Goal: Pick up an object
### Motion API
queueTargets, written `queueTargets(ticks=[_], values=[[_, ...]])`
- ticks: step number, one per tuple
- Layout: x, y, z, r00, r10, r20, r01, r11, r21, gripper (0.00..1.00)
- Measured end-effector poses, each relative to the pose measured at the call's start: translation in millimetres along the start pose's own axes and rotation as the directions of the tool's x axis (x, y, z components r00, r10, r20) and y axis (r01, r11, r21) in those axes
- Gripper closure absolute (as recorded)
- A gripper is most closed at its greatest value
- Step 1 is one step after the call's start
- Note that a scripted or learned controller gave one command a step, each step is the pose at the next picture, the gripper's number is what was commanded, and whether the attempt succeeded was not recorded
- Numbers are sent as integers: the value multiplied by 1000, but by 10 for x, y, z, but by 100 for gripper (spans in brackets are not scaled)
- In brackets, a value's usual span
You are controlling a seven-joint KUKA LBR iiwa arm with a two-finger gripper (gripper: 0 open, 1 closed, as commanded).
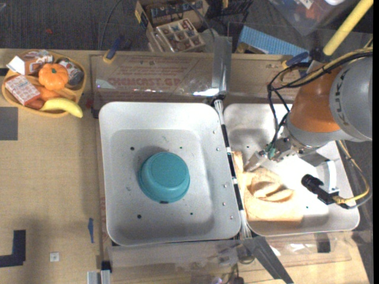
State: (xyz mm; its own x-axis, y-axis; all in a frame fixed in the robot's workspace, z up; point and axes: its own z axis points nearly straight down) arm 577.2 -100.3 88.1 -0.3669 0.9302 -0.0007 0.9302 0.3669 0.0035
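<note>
Arm (354, 99): reaches in from the right, over my right bin (346, 220).
Gripper (262, 157): low over the right bin's left half. Open or shut, I can't tell from this angle.
Tan item (271, 195): near-left part of the right bin, against its left wall. Looks like pale rounded pieces on a flat tan sheet; can't make out more.
Gap: gripper sits just far of the tan item, v. close to its far-left edge. Can't tell if touching.
Bowl (165, 176): teal, upside down, approx centre of the left bin (118, 123), well apart from the gripper.
Bench, far left: dish (7, 89) w/ banana (62, 106), pumpkin (53, 76) and a small box (22, 89).
</note>
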Motion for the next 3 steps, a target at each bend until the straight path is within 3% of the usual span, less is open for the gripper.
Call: queueTargets(ticks=[1,2,3], values=[[170,-558,-6,994,-112,2,112,994,-3,0],[151,-562,-101,994,-108,2,108,994,-5,100],[152,-561,-101,994,-108,2,108,994,-5,0]])
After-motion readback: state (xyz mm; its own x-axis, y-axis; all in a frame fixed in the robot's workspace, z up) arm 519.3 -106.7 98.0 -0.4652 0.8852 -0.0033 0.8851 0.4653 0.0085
